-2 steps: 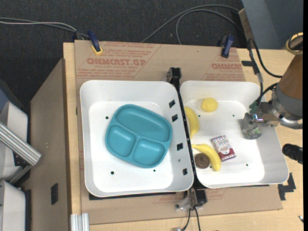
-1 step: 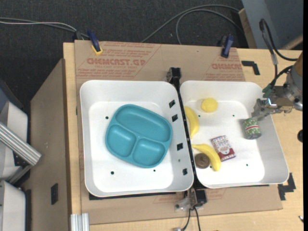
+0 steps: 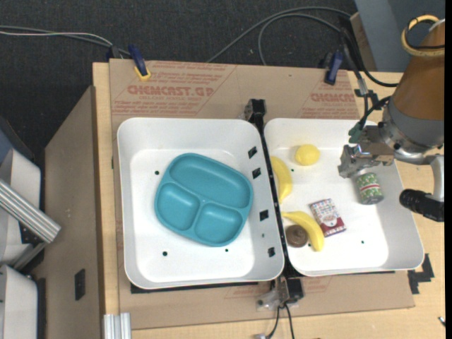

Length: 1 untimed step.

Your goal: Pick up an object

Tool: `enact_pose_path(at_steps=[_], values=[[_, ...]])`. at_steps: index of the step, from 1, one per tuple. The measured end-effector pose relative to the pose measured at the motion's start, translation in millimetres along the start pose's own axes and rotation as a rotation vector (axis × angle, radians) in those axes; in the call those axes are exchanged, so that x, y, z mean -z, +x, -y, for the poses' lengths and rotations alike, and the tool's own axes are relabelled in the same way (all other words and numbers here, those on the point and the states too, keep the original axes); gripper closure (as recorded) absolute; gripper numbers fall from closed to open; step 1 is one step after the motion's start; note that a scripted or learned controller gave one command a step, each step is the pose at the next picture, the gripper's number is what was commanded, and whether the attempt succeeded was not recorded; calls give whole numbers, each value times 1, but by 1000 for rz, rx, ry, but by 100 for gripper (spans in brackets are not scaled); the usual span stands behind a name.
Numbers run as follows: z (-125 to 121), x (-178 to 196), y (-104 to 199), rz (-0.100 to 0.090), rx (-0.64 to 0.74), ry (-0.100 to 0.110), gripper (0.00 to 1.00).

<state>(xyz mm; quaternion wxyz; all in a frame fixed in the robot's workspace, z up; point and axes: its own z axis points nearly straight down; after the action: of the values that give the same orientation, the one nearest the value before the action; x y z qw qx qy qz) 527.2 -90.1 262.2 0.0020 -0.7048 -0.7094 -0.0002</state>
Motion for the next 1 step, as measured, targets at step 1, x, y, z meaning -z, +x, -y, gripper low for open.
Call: enact_pose_path(at_steps=[1], values=[[-28, -7, 53, 3, 0, -4, 100]])
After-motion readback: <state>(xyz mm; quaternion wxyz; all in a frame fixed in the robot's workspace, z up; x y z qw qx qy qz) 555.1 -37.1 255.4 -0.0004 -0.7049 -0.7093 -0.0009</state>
